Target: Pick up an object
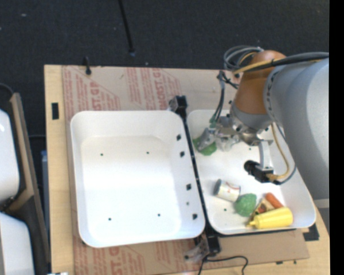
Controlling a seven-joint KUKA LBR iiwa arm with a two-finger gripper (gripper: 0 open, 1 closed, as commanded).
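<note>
Arm reaches into right bin from right; gripper low at far-left corner, just over green object. Jaw state: cannot tell; object not clearly between fingers, so no grasp confirmed. Judged stage: pick attempt underway, lift not yet done. Right bin contents: green object at gripper; near edge holds small white cylinder, green lump, orange piece, yellow bottle. Left bin beside it.

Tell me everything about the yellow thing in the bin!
The yellow thing looks like smooth plastic, long with a narrower end pointing left. It lies on its side at the near edge of the right bin. An orange piece sits right behind it and a green lump beside its narrow end, seemingly touching.
</note>
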